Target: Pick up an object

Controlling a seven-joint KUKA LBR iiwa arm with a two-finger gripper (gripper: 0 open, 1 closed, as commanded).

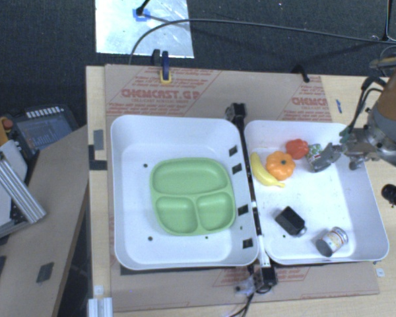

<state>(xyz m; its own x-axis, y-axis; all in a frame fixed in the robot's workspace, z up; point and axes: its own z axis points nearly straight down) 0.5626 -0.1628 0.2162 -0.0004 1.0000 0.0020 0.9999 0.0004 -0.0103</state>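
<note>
At the near edge of the right bin [376,243] a small metal can [331,240] lies on its side, and just beyond it, toward the divider, rests a black block [291,220]; both sit apart from the other items, so either could be approached from above without crowding. Across the divider, the left bin [129,177] bears a green three-compartment plate [188,195], set flat near its middle. Farther back in the right bin, a yellow banana [261,170] lies touching an orange round fruit [280,165], with a red fruit [297,148] just behind; this tight cluster would probably hinder a clean grasp of any single piece. Just beside the red fruit lies a small green-and-white object [314,152], too small to identify. The gripper [324,158] reaches in low from the right, its tip at this object and near the fruit, suggesting that one of these is the candidate target. Whether it is spread or closed cannot be told, and nothing is visibly held. No object appears lifted yet.
</note>
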